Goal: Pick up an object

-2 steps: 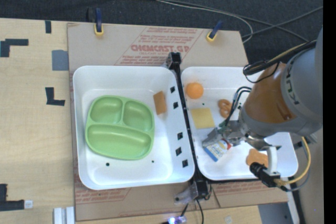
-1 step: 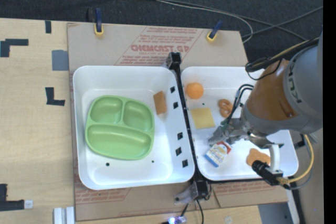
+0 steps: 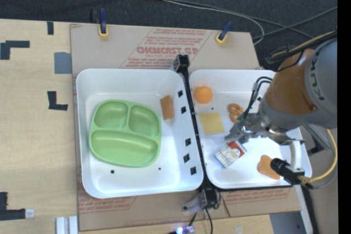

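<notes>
The right bin (image 3: 249, 179) holds several small items. An orange ball (image 3: 203, 95) lies at its far left, with a flat yellow square (image 3: 211, 123) just in front of it. A small orange-brown twisted piece (image 3: 235, 111) sits near the middle. A little white, red and blue carton (image 3: 228, 156) lies tilted at the front, and an orange wedge (image 3: 267, 166) is in the front right corner. My gripper (image 3: 240, 134) hangs over the bin's middle, right at the carton's upper edge and just below the twisted piece. Nothing is visibly held.
The left bin (image 3: 98, 76) carries a green divided plate (image 3: 125, 133) and a small brown block (image 3: 167, 107) by its right wall. A black divider (image 3: 186, 118) runs between the bins. The arm's grey body (image 3: 299, 96) covers the right bin's far right side.
</notes>
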Robot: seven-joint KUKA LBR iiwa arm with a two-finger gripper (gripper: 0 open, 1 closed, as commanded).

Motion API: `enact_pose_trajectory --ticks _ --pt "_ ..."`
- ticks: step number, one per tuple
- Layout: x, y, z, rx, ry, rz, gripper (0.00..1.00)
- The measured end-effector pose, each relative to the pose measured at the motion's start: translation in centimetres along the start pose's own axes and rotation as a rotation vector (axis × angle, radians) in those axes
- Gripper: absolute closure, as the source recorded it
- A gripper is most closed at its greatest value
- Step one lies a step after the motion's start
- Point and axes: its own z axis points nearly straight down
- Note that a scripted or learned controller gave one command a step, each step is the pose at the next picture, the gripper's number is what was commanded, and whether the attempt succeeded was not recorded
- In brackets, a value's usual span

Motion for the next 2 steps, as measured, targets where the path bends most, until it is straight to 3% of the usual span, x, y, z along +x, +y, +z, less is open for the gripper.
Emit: enact_pose_trajectory --ticks 1,2 --pt "0.9 -0.5 -5.0 -0.001 0.0 -0.001 1.0" --pt "0.9 -0.5 -6.8 0.001 0.0 0.0 1.0"
